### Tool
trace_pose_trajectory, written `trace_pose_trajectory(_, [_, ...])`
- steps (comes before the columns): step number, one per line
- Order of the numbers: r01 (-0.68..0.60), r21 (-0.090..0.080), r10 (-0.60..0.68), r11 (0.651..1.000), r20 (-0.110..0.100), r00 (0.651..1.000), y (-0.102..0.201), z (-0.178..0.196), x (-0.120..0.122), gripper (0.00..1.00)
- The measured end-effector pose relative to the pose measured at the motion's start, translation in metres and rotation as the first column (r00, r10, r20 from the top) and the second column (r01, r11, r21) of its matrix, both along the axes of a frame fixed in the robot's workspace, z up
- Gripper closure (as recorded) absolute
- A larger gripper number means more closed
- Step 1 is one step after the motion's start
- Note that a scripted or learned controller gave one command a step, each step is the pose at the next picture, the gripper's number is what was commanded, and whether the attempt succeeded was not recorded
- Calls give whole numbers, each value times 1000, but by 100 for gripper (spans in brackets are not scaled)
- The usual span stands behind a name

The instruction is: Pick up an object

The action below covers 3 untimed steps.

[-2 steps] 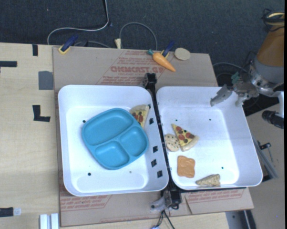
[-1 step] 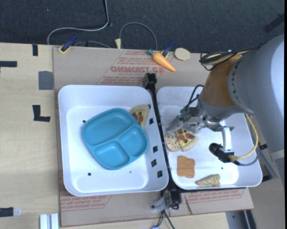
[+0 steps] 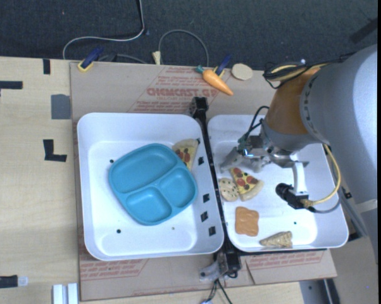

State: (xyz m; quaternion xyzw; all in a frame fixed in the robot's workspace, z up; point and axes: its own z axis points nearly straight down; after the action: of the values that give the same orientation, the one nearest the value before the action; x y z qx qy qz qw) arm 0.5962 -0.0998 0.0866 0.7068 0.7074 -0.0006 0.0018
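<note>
A: Camera view – gripper point(image 3: 241, 160) is low in the right bin point(image 3: 323, 230), near its upper-left part, tips just above the pizza slice point(image 3: 246, 181). Can't tell its state, too small & blurred.

B: Holding anything?

A: Nothing I can see in it. Pizza slice lies flat on the bin floor, touching the cookie point(image 3: 228, 189) on its left.

B: How'd the slice handle?

A: Prob. a light, stiff plastic toy – thin and flat, so little to bite on. I'd pinch across the narrower part, edge to edge; smooth plastic may slip or skate on the floor. The cookie so close could get nudged.

B: Rest of that bin?

A: Orange-brown toast piece point(image 3: 246, 221) lower down, apart from the slice, and a tan wedge point(image 3: 276, 239) near the front wall.

B: Left bin?

A: Left bin point(image 3: 95, 233) has a blue divided plate point(image 3: 152, 182), tilted diagonally, w/ another pizza slice point(image 3: 186, 151) at its upper-right corner by the divider. Carrot point(image 3: 216, 81) and a pale disc point(image 3: 242, 71) sit outside on the cardboard.
</note>
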Motion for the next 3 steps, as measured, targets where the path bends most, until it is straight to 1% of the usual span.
trace_pose_trajectory(1, [-1, 1, 1, 1000, 5, 1000, -30, -1, 75, 0])
trace_pose_trajectory(2, [0, 2, 0, 1000, 3, 1000, 0, 1, -6, 0])
trace_pose_trajectory(3, [-2, 1, 2, 1000, 5, 1000, -24, 14, 75, 0])
